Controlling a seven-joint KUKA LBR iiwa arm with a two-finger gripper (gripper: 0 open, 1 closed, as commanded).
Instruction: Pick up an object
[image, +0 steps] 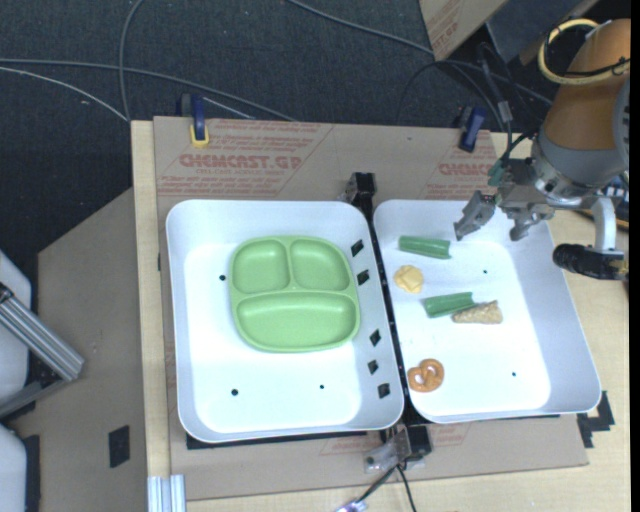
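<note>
- A green bean piece lies flat near the back of the right bin, the item closest to the arm and the likeliest pick; it looks like a light, stiff toy food that should not crush, and a pinch across its narrow width at mid-length seems the surest hold.
- It is a short, flat green bar with a smooth surface that may prove slippery, lying roughly crosswise in the bin and apart from its neighbours.
- Just in front of it sits a small yellow lump, and nearer the viewer a second green piece touches or nearly touches a tan crumbly bar.
- An orange pretzel rests alone toward the front of the same bin.
- The end effector hovers above the bin's back edge, just right of the green bean piece, its two fingers spread apart with nothing between them.
- The left bin holds a pale green divided plate with three sections.
- Both bins sit side by side on the table, with blue clamps at its far edge.
</note>
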